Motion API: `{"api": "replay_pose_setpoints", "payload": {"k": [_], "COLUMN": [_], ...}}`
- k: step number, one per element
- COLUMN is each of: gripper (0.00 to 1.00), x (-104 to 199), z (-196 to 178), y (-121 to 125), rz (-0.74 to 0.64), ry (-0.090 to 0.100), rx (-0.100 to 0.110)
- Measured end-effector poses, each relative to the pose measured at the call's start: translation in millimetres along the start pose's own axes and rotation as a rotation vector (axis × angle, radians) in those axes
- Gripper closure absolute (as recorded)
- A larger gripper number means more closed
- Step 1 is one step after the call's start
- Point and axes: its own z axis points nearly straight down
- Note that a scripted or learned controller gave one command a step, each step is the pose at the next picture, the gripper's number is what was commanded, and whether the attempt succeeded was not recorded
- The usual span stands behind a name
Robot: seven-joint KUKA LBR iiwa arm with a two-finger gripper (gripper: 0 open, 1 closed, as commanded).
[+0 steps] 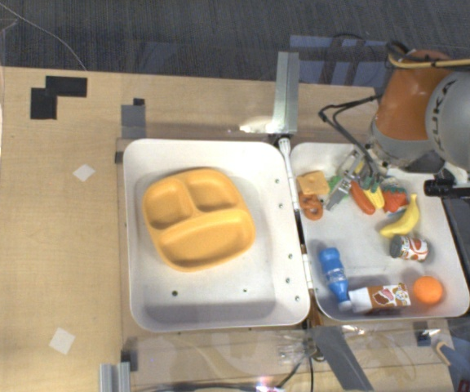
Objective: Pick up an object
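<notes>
Item 1. Wooden table (55, 243), carrying two shallow white plastic bins side by side.

Item 2. Left white bin (149, 300): held one yellow divided plastic plate (198, 217), lying flat near its centre.

Item 3. Right white bin (365, 251): held the candidate objects. At 9 o'clock within the bin, a tan toy bread slice (312, 184) with a small orange-brown piece (312, 209) touching it below. At 12 o'clock, a heap of red and orange toy vegetables (375, 196). At 3 o'clock, a yellow toy banana (405, 219), with a small grey-and-red can (412, 249) just beside it at 5 o'clock. Along the 6 o'clock wall, a blue plastic bottle (332, 273), a red-and-white carton (386, 297) and an orange ball (427, 291).

Item 4. Grey arm with orange band (431, 104), entering from 3 o'clock. Its jaws, the two-finger gripper (351, 178), stood low over the 12 o'clock end of the right bin, between bread slice and vegetable heap. Open or closed: could not be told; nothing seen held.

Handling note. Judged best to single out one piece at the heap's edge, descend squarely and close on its narrow axis, avoiding neighbours.

Obscured. The fingertips merged with the cluttered toys; the heap's separate pieces were hard to distinguish; the arm was cut off at the edge.
</notes>
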Motion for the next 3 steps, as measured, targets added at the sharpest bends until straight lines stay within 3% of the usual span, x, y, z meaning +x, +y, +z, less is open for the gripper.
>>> {"api": "replay_pose_setpoints", "payload": {"k": [1, 2, 3], "gripper": [0.00, 1.00, 0.00], "x": [-5.7, -10.7, -6.9], "z": [-1.2, -16.9, -14.8], "y": [3.9, 8.9, 8.5], "rz": [0.005, -0.003, -0.005], "ry": [0.013, -0.014, 0.004], "rx": [0.009, -0.002, 0.003]}}
